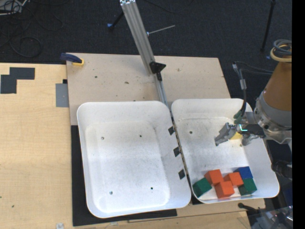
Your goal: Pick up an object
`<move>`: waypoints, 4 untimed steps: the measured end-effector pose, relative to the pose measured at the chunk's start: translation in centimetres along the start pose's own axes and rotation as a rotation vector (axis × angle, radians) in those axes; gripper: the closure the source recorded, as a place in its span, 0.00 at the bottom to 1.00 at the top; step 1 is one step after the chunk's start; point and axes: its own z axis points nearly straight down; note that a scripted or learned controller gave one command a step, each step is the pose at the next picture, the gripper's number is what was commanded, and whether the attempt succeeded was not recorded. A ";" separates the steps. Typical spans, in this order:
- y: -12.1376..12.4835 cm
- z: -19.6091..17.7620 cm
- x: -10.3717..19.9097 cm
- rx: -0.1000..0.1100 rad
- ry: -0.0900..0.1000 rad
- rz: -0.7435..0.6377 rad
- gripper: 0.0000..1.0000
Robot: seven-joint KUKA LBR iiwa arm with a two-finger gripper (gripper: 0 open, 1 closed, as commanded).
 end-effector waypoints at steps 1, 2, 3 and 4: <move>0.0 -0.2 -0.2 -0.004 -0.001 0.006 0.00; -0.2 6.3 -0.2 0.004 0.001 0.003 0.00; -0.4 11.2 -1.0 0.003 0.001 0.003 0.00; -0.4 17.6 -1.2 0.004 0.001 0.003 0.00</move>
